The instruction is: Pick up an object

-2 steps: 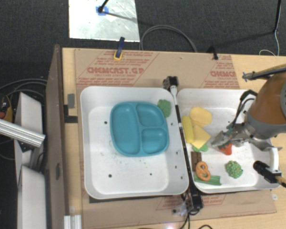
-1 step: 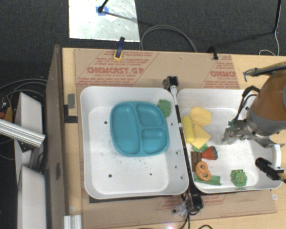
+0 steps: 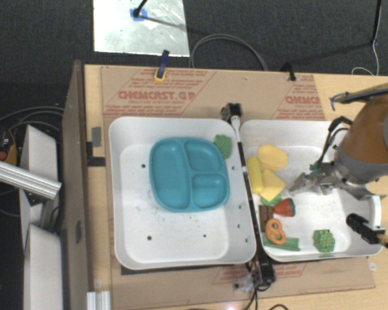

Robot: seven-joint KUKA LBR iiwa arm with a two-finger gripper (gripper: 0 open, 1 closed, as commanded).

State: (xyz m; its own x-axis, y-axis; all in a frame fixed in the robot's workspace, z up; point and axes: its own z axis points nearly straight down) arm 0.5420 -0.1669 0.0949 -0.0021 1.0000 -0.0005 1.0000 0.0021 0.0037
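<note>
Claw (image 3: 304, 183) and wrist are seen low in the right bin (image 3: 310, 131), near its middle, just beside a yellow wedge (image 3: 270, 186); whether the claw is apart or together cannot be told, and nothing is seen held in it.

The yellow wedge is judged the likeliest target. It lies toward the bin's left wall, touching a corn cob (image 3: 253, 170), with a yellow lump (image 3: 272, 155) behind it and a red piece (image 3: 284, 206) in front of it. An orange pretzel (image 3: 274, 231) and a green floret (image 3: 323, 240) lie along the near edge.

For a clean grasp, the claw should be centred over the wedge alone and lowered fully before it is closed, so that the crowded neighbours are not caught or pushed against the wall.

A blue divided plate (image 3: 189, 174) is set in the left bin (image 3: 132, 237).

"CHEMCAST GP" can be read in red on the brown sheet (image 3: 181, 86) along the bench's far edge; the smaller print is illegible.
</note>
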